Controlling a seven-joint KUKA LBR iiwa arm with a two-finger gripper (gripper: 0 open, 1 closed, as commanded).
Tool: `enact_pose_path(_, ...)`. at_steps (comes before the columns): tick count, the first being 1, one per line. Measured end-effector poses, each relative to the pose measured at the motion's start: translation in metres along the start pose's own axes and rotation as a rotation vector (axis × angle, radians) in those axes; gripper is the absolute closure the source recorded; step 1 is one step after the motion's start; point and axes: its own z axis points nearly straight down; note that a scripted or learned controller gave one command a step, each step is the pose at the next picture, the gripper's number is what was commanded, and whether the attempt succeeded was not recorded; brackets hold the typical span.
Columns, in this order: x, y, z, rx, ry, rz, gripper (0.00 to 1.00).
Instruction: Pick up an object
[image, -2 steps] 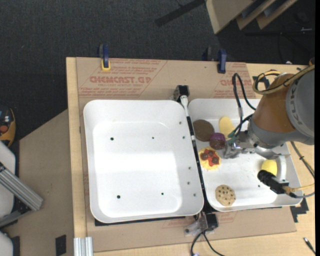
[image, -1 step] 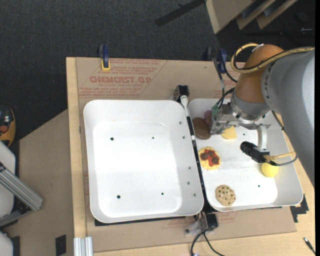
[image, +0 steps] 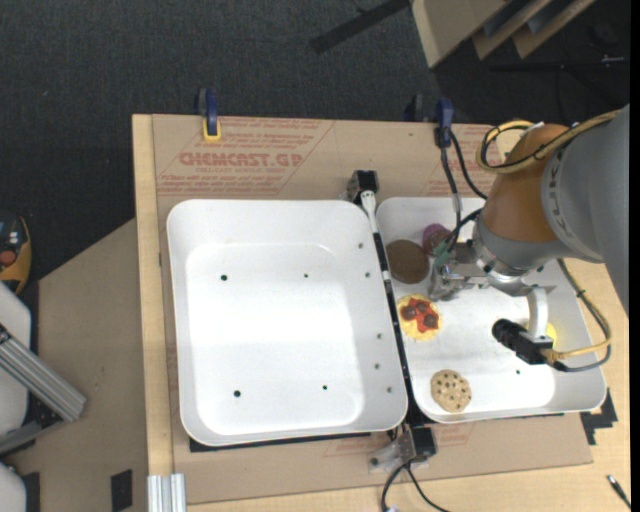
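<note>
My gripper (image: 446, 277) hangs low in the right bin (image: 490, 405), near its left side. Just to its left lies a brown round object (image: 405, 260). A purple object (image: 435, 237) sits right behind it, partly hidden by the wrist. A yellow piece with red topping (image: 420, 317) lies just in front of the gripper, and a chocolate-chip cookie (image: 450, 390) rests close to the bin's front wall. I see nothing held in the gripper.
The left bin (image: 190, 300) is beside it, across a black divider (image: 385, 300). A black fitting with a yellow cable (image: 523, 342) juts from the arm over the right bin. The arm's orange band (image: 515, 205) covers the bin's back right.
</note>
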Motion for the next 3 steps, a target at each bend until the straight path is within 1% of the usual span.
enact_pose_path(1,0.054,0.069,-0.259,-0.028,-0.003,-0.008,1.0)
enact_pose_path(2,0.073,0.045,-0.266,-0.006,-0.001,-0.004,1.0)
enact_pose_path(3,0.097,0.036,-0.311,-0.014,-0.002,-0.005,1.0)
